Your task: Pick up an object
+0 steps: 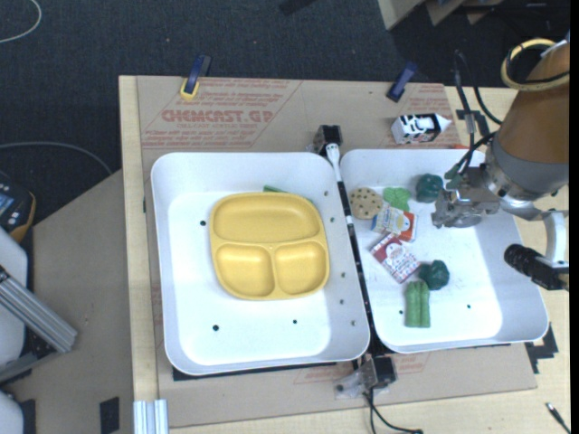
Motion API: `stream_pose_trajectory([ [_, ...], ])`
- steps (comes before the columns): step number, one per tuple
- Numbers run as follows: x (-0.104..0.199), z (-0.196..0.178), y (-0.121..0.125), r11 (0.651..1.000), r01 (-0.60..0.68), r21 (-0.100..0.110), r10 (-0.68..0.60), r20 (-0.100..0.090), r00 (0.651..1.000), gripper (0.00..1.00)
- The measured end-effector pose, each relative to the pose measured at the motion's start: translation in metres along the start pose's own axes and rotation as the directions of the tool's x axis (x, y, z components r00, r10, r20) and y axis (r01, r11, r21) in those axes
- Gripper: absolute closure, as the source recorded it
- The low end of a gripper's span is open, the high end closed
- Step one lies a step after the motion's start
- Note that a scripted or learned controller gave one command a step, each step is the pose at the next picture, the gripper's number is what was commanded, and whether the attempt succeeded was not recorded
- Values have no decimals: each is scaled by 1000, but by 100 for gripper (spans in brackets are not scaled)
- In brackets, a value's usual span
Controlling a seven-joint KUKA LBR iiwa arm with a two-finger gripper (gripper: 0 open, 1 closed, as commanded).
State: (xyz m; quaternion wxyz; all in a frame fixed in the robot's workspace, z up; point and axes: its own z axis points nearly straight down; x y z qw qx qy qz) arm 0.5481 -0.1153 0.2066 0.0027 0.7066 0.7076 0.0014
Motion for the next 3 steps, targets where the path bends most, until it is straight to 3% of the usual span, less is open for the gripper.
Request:
stream_pose_trajectory([
  [1, 0, -20, 1, 1000, 0, 1, 0, 0, 1000, 100],
  [2, 57, -20, 5, 1000, 5, 6, -5, -4, 1000, 100],
  [3, 116, -26, -14, 1000, 5, 9, -5, -5, 1000, 100],
])
